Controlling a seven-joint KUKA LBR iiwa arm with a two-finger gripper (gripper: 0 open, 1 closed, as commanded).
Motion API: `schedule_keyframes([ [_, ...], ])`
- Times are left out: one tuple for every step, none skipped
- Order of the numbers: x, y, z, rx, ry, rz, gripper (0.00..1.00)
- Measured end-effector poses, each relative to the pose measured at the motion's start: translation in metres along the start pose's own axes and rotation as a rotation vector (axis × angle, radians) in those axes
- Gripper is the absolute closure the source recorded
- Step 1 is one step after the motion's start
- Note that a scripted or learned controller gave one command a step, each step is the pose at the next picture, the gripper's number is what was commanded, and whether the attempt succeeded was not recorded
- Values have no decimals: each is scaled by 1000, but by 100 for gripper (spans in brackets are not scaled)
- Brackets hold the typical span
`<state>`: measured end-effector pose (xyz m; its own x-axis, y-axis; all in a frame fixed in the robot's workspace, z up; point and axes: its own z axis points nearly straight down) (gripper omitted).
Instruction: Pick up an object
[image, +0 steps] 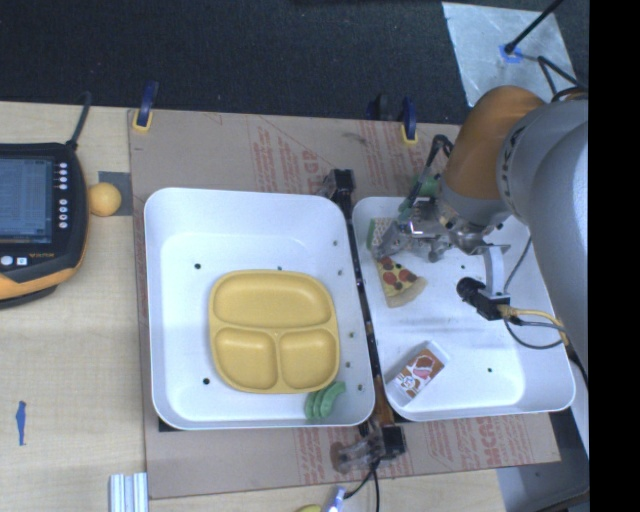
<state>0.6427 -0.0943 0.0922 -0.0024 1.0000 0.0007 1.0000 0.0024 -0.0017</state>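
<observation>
The desk bears two white bins side by side. The arm reaches in from the right over the right bin. The left bin holds a yellow tray with a green toy near its lower right corner. The claw hangs low at the right bin's upper left corner; how it stands I cannot tell. A pizza slice lies just below it, a small box further down.
</observation>
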Motion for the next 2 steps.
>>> schedule_keyframes([
  [-1,0,-11,1,1,-2,100],
  [-1,0,-11,1,1,-3,0],
])
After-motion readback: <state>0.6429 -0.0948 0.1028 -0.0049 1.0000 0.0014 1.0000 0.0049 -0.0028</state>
